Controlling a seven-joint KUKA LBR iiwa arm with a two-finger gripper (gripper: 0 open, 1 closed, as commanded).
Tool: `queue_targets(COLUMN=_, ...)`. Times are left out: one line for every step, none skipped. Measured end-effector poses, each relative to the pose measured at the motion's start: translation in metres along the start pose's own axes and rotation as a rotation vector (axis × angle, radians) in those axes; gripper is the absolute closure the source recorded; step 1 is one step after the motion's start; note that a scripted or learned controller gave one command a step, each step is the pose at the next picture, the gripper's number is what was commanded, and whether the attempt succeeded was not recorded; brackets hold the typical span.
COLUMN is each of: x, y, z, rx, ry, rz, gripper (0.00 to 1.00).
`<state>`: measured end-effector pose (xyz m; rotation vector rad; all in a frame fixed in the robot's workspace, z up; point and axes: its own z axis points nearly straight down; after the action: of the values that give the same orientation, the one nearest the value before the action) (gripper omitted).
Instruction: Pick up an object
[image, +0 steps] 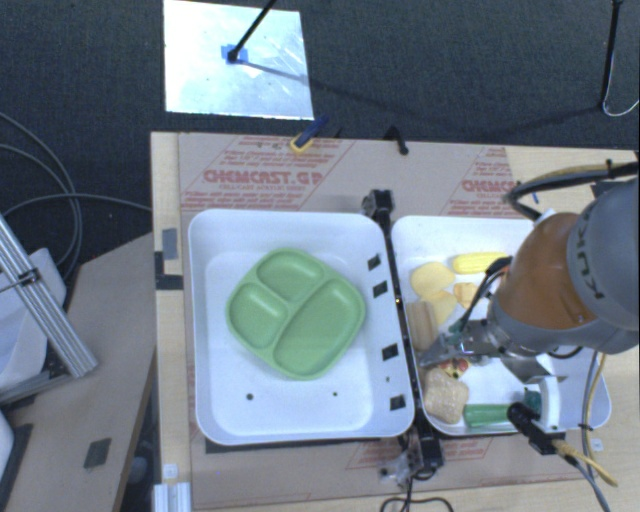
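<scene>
Camera view: cardboard-topped bench (270, 170) bearing two white bins, dark carpet (80, 90) around.

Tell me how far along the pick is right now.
Done: the arm has reached over the right bin, above the food items. In hand: nothing can be seen lifted. Left: securing an item and raising it. The green divided plate sits untouched in the left bin.

A pale green divided plate (296, 312) lies in the white left bin (215, 400). The white right bin (425, 235) holds a yellow corn cob (478, 263), a beige bread piece (446, 396) and a green tube (490, 414).
</scene>
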<state>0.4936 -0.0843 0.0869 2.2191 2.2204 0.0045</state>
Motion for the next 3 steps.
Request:
queue_targets(x=0.001, y=0.003, z=-0.013, rx=-0.007, ry=0.002, rz=-0.001, gripper=1.0)
queue_targets(x=0.059, y=0.033, z=-0.132, rx=-0.012, ry=0.001, rz=-0.012, gripper=1.0)
queue_targets(x=0.103, y=0.045, z=-0.13, rx=0.001, ry=0.002, rz=-0.009, gripper=1.0)
